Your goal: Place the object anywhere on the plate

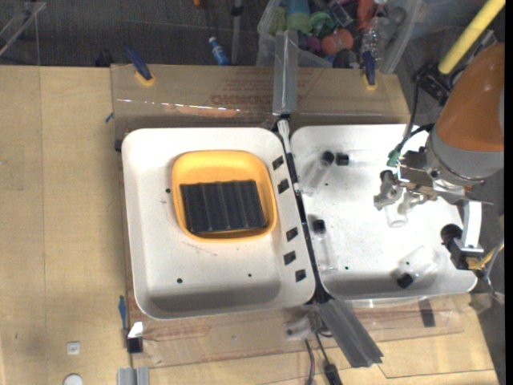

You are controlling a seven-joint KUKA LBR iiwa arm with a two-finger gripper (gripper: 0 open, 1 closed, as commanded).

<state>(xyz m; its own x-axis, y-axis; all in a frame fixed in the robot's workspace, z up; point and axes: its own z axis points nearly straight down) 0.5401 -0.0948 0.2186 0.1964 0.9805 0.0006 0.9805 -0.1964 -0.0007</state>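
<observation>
A pale wooden worktop (56, 215) carried two shallow white bins side by side, seen from above at a slant. In the left bin (152, 271) sat an orange plate (186, 171) with rounded corners, and a dark ribbed rectangular object (223, 207) lay flat on it, covering most of the plate's middle and lower half. A row of small black clips ran down the divider (293, 215) where the two bins met. The right bin (353, 239) held several small clear pieces with black caps scattered well apart: one near its top (333, 158), one beside the divider (317, 226) and one near the lower edge (407, 277). The grey arm with its orange band (477, 107) reached in from the right, its end effector (399, 203) poised over the right bin's upper right area, above a small clear piece (397, 217); whether its fingers were wide or narrow could not be told. Behind the bins stood a clear tub of colourful items (337, 10).
</observation>
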